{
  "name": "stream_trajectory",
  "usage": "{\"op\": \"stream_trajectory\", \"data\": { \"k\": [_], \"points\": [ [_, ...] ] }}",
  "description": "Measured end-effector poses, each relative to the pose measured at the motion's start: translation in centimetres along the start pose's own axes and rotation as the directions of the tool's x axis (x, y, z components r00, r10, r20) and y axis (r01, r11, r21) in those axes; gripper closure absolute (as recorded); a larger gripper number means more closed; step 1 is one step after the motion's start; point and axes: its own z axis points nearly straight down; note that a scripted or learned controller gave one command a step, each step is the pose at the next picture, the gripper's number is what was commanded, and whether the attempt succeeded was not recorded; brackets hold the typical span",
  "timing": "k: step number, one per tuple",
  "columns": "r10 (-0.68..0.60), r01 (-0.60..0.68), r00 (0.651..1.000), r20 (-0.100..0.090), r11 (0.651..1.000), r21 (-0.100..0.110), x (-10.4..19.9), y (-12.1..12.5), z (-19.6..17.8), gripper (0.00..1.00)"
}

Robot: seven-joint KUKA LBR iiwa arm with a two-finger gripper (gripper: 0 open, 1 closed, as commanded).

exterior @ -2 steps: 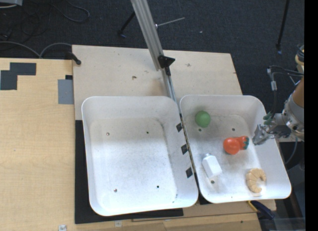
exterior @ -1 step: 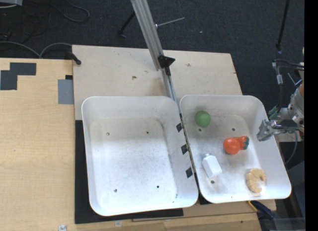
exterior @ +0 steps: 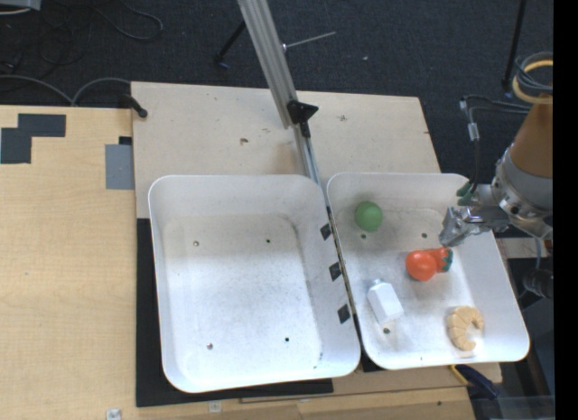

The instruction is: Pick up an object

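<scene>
Fingers [exterior: 454, 228]: open or shut, can't tell; nothing visibly between them. Left bin [exterior: 181, 228]: bare floor. Right bin [exterior: 397, 188]: green ball [exterior: 368, 216], white block [exterior: 385, 302], orange-red toy [exterior: 423, 265] just below gripper [exterior: 456, 231], tan pastry [exterior: 465, 327].

Arm [exterior: 533, 170] enters at the right edge: broad orange band up top, tan-orange and rounded, then a pale grey ring-shaped wrist section below it. Gripper [exterior: 454, 228] is small, metallic silver-grey, with a bit of green showing at its upper side. Dark cable runs down beside the wrist. Markings and screws too small to tell.
</scene>
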Motion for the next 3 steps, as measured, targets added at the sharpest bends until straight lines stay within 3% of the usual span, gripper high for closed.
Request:
{"op": "stream_trajectory", "data": {
  "k": [2, 3],
  "points": [
    [0.001, -0.001, 1.0, 0.0, 1.0, 0.002, 10.1, 3.1, 1.9, 1.0],
    [0.002, -0.002, 1.0, 0.002, 1.0, 0.002, 14.7, 2.9, 1.4, 1.0]
  ]
}}
